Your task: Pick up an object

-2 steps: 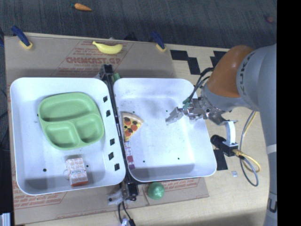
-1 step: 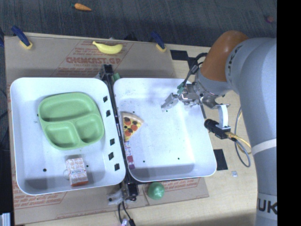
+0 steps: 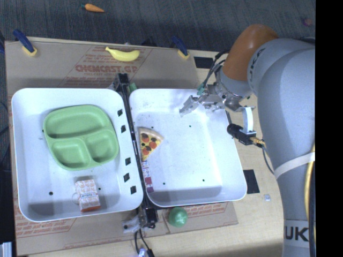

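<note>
Camera view shows the gripper [image 3: 188,106] over the right bin [image 3: 214,165] toward 12 o'clock, finger state impossible to tell; the pizza slice [image 3: 148,142] lies at the bin's 9 o'clock.

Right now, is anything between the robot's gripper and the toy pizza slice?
No. In the camera view, just bare white floor of the right bin lies between the gripper and the pizza slice by the bin's left wall.

A toy pizza slice [image 3: 148,142] is lying flat in the right bin [image 3: 214,189], hugging its left wall (tip pointing down toward the near edge), its orange-yellow top showing dark and red toppings.
</note>
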### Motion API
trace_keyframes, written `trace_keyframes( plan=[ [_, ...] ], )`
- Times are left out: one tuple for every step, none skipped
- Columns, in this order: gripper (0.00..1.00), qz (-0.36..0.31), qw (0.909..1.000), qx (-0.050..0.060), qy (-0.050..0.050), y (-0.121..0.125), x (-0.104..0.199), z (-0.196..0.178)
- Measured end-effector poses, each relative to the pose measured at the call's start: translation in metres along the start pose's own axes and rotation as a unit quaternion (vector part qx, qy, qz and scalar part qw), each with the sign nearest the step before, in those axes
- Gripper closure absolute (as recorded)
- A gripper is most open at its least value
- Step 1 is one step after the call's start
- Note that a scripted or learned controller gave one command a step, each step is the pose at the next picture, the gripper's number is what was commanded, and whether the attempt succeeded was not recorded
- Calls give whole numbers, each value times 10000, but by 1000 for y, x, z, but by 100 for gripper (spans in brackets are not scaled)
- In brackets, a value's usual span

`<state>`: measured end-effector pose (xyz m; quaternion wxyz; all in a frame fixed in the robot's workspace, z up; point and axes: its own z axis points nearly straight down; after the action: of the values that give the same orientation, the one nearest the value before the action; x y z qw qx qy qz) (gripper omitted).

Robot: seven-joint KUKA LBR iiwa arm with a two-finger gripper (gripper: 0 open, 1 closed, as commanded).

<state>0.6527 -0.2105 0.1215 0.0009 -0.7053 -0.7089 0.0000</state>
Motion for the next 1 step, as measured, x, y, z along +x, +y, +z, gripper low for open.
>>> trace_keyframes(
  plan=[
    [0, -4, 10000, 12, -8, -52, 0, 4]
  ],
)
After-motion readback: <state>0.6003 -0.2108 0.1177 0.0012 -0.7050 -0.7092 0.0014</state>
